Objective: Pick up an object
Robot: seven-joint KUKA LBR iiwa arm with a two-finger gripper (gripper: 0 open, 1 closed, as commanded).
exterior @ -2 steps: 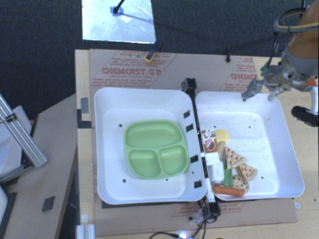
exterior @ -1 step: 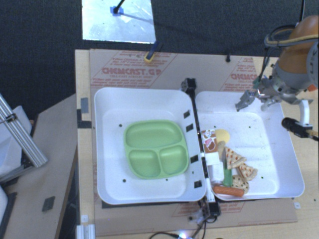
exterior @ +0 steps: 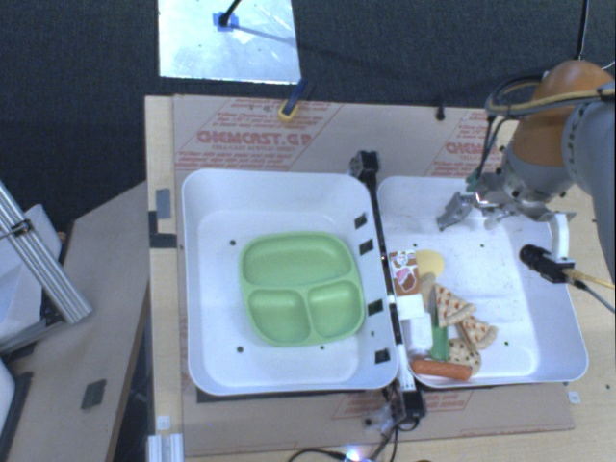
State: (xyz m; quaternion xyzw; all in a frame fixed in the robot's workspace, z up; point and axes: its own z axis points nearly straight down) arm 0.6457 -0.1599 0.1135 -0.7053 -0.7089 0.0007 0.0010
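A: What is printed on the tabletop (exterior: 241, 128)?
B: "CHEMCAST GP", in red, repeated.
A: And the bins?
B: Left bin (exterior: 207, 258): a green divided plate (exterior: 298, 287). Right bin (exterior: 539, 296): toy food (exterior: 438, 320) piled at its left wall — pizza slices, carrot, cheese.
A: The pincer (exterior: 469, 208)?
B: Above the right bin's far end, empty, fingers spread.

A robotics lab: two white bins (exterior: 279, 191) on a cardboard-covered bench (exterior: 250, 128), dark backdrop.
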